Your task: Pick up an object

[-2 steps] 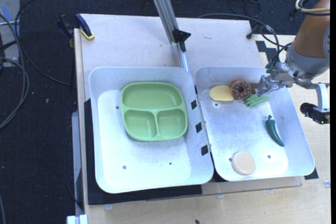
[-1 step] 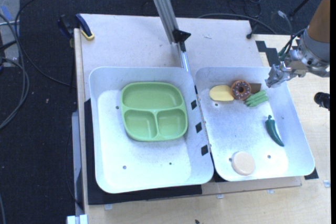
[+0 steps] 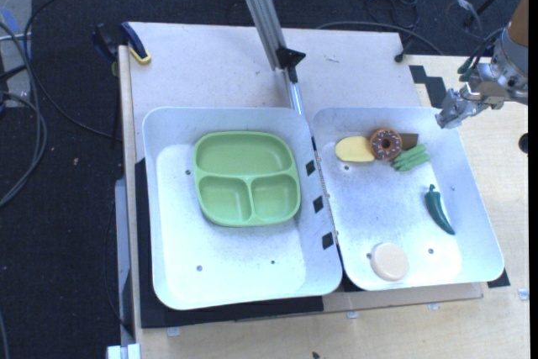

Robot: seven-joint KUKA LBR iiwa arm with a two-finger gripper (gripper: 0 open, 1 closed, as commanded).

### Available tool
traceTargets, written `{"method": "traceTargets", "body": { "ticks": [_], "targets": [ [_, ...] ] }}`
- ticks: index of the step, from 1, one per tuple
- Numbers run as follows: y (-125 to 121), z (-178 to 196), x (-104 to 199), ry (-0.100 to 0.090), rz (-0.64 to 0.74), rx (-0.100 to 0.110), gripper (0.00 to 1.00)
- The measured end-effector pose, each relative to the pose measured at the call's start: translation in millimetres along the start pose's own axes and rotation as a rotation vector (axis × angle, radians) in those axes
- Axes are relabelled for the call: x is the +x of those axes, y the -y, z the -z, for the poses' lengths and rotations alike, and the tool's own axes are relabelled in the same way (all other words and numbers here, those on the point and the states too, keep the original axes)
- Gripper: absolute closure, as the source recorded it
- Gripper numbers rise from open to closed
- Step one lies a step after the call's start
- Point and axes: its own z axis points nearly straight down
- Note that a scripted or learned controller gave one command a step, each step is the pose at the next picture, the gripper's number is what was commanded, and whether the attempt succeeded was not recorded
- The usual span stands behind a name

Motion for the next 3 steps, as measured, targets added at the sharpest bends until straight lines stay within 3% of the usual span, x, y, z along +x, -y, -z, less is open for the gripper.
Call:
{"method": "traceTargets", "body": {
  "ticks": [3],
  "targets": [
    [59.5, -29.1, 158.4, -0.003, 0.003, 0.008, 1.0]
  ]
}}
